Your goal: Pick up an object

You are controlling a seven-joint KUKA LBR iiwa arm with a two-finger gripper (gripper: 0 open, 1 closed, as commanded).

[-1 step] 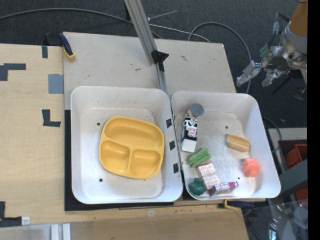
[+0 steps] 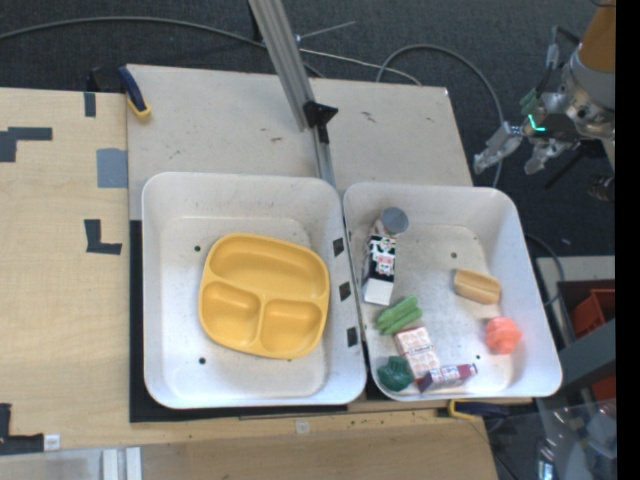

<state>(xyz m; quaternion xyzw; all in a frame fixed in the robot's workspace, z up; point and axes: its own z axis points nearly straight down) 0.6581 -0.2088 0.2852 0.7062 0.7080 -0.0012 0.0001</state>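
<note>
My gripper [image 2: 520, 155] hangs above and beyond the far right corner of the right bin [image 2: 520, 218], outside it, with its two fingers spread open and nothing between them. In that bin lie a small milk carton with a grey cap [image 2: 381, 256], a tan bread roll [image 2: 477, 286], an orange ball [image 2: 502, 334], a green pea pod [image 2: 399, 315], a pink wrapped box [image 2: 414, 349], a dark green lump [image 2: 394, 374] and a maroon tube [image 2: 448, 374].
The left bin [image 2: 160, 268] holds a yellow divided plate [image 2: 264, 294]. A metal pole [image 2: 285, 53] slants up from between the bins at the back. Cables run over the dark floor behind. A blue and yellow clamp [image 2: 134, 92] sits at the bench's far left.
</note>
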